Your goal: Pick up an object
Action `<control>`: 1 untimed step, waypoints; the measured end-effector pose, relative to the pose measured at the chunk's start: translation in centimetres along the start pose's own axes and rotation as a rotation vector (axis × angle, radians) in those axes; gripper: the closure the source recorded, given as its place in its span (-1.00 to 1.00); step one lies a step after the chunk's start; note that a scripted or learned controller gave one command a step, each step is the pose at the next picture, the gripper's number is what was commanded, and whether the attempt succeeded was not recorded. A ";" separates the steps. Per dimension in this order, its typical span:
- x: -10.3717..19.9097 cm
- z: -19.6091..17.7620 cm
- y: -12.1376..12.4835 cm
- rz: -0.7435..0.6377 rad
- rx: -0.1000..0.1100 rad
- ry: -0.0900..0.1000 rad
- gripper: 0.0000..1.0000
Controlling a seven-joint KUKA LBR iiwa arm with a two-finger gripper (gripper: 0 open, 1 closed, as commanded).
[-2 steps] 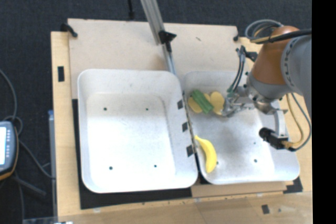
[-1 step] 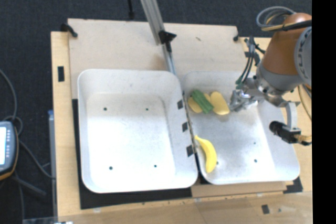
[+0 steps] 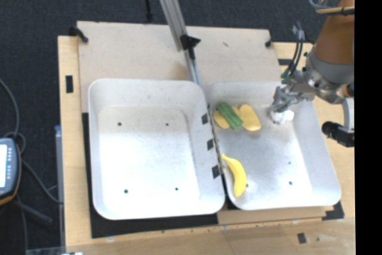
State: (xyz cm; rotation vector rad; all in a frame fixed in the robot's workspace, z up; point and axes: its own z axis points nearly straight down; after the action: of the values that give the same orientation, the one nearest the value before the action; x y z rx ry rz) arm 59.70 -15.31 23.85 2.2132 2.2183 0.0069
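In the right bin (image 3: 310, 152), near its far-left corner, a green object (image 3: 229, 115) lies across two yellow pieces (image 3: 249, 117), and a yellow banana (image 3: 234, 174) lies by the bin's left wall, toward the near edge. The gripper (image 3: 282, 111) hangs over the far right part of that bin, apart from these things; whether it is spread or closed cannot be told. The left bin (image 3: 149, 146) sits just beside it on the surface (image 3: 131, 51).

The gripper (image 3: 281, 110) hangs over the right bin (image 3: 310, 170), right of a banana (image 3: 234, 174).
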 end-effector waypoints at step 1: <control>-0.1 -2.9 0.1 -0.001 0.004 0.002 1.00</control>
State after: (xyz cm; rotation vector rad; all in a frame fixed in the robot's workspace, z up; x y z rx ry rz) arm 59.81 -15.44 26.76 2.2149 2.2219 0.0045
